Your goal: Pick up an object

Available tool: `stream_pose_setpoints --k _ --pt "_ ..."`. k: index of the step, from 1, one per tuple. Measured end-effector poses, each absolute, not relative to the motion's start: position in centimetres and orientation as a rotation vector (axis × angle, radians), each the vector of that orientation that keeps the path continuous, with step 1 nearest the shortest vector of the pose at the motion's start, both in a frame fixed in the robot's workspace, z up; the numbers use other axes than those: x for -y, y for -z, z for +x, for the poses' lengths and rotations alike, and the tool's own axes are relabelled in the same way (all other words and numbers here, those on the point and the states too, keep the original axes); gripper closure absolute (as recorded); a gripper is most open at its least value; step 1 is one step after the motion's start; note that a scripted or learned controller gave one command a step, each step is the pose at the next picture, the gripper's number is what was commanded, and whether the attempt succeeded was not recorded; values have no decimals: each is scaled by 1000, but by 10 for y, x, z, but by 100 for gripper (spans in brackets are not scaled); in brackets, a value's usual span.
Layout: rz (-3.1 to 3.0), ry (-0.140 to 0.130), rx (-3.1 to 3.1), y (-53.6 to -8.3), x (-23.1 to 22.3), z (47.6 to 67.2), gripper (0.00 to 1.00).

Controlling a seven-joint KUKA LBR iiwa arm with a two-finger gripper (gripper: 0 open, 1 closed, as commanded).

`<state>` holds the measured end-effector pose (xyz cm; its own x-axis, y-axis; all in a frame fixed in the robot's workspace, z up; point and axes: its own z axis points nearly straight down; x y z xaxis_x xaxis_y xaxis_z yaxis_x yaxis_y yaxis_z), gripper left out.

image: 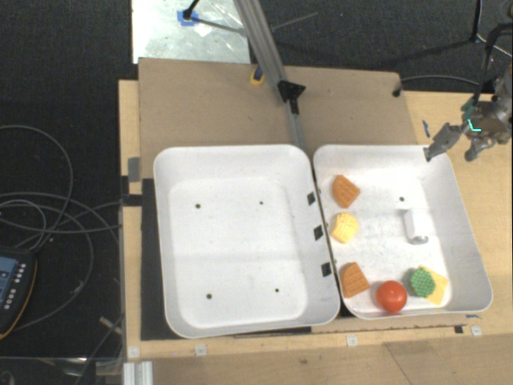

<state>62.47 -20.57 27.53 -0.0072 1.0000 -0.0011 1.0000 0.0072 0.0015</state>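
The right bin (pixel 449 191) holds several items: an orange waffle-like piece (pixel 345 190), a yellow corn piece (pixel 345 228), another orange piece (pixel 353 279), a red tomato (pixel 391 296), a green broccoli on a yellow wedge (pixel 425 283) and a pale grey cylinder (pixel 415 224). My gripper (pixel 458 145) hovers over the bin's far right corner, fingers spread open with nothing between them. It is well away from every item.
The left bin (pixel 232 239) lies beside the right one. A slanted grey pole (pixel 260 30) crosses the back of the bench. Cables trail over the dark floor on the left, and brown bench board surrounds both bins.
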Motion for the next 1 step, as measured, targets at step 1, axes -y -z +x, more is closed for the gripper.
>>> stream_pose_setpoints --k 1 --pt "2218 2 -2226 -234 205 623 0"
